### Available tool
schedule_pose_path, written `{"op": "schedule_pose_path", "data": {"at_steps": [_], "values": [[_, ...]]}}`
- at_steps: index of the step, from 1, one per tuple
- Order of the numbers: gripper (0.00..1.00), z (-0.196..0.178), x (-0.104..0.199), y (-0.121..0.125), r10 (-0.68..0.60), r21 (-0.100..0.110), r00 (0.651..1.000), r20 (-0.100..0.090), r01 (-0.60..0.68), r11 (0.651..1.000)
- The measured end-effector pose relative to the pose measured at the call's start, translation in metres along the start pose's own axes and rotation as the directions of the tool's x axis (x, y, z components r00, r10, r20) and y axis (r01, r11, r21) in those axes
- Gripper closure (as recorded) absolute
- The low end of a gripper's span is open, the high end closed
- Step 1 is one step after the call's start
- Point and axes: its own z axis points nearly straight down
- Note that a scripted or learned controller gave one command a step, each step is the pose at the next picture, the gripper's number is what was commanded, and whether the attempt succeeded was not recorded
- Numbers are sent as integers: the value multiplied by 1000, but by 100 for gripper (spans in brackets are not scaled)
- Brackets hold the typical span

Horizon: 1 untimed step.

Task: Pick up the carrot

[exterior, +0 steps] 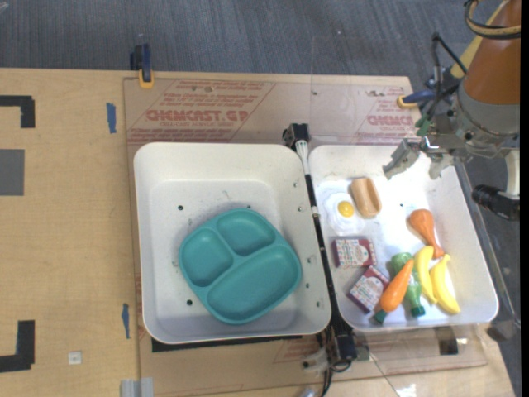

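Nearest the camera, along the front wall of the right bin [483, 304], lies the carrot [397, 285], slanted with its orange root pointing up toward a green piece [400, 261] and its leafy end down by the rim. Just beside it on one side sits a small red packet [367, 289]; on the other side a pair of bananas [438, 278] lies close, so the carrot is hemmed in on both flanks.

The gripper [417, 157] hangs over the far wall of the same bin, well apart from the carrot, with its two fingers spread and nothing between them. To do the pick well, I judge the arm should travel toward the front of the bin, turn the fingers to straddle the carrot across its narrow width, and descend at mid-body, where the gaps to the packet and bananas look widest.

Elsewhere in this bin lie a fried egg [343, 208], a hot-dog bun [364, 197], a chicken drumstick [424, 224] and a second red packet [352, 251]. Beside it, the left bin [157, 180] holds a teal divided plate [239, 264], its compartments bare.
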Motion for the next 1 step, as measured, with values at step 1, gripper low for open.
{"op": "schedule_pose_path", "data": {"at_steps": [1], "values": [[0,112,-48,-22,-206,5,978,-1,206,978]]}}
